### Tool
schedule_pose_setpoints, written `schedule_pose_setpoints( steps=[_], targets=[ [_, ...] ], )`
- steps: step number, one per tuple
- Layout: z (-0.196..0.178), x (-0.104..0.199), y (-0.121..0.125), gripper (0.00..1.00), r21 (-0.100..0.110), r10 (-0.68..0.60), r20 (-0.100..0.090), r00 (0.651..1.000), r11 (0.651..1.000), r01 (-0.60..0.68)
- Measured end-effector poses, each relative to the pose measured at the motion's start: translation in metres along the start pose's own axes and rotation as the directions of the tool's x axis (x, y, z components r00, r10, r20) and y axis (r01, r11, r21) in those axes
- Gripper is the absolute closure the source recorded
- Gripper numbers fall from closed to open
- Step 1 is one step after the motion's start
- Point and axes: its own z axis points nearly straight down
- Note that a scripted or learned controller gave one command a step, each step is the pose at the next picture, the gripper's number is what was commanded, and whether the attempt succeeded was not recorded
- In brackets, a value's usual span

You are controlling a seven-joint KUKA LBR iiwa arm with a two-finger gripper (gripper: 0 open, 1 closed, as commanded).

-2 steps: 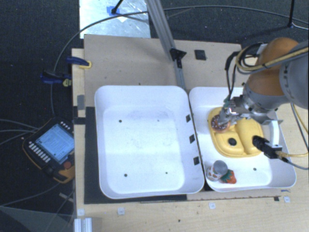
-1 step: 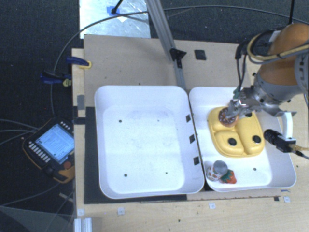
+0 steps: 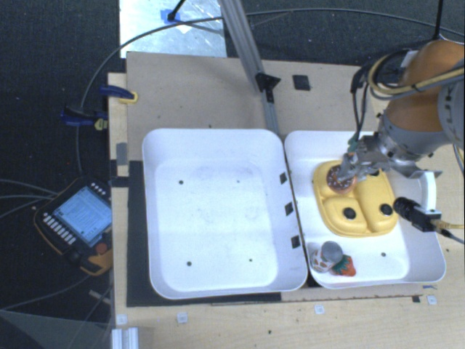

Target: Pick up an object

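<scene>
Honestly, I couldn't tell the gripper's [image 3: 354,167] state; it hung over the yellow toy's [image 3: 357,203] upper-left end, in the right bin [image 3: 429,264], right of frame centre. I judged it might slip off that rounded plastic.

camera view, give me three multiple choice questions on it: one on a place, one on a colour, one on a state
1. Where does the yellow toy lie?
A. right bin
B. left bin
C. bare bench

2. What colour is the band above the wrist of the arm?
A. blue
B. orange
C. green

3. How does the gripper stand to the yellow toy?
A. far off over the left bin
B. outside both bins
C. down at its upper left end

Key: 1 A, it lies within the right bin. 2 B, the band looks orange. 3 C, its tip meets the toy there.
</scene>
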Motion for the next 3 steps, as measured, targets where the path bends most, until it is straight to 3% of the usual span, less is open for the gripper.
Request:
schedule_pose_setpoints(
  steps=[3],
  targets=[
    [-0.005, 0.178, 0.033, 1.00, -0.002, -0.008, -0.004, 1.000, 1.000, 0.008]
  ],
)
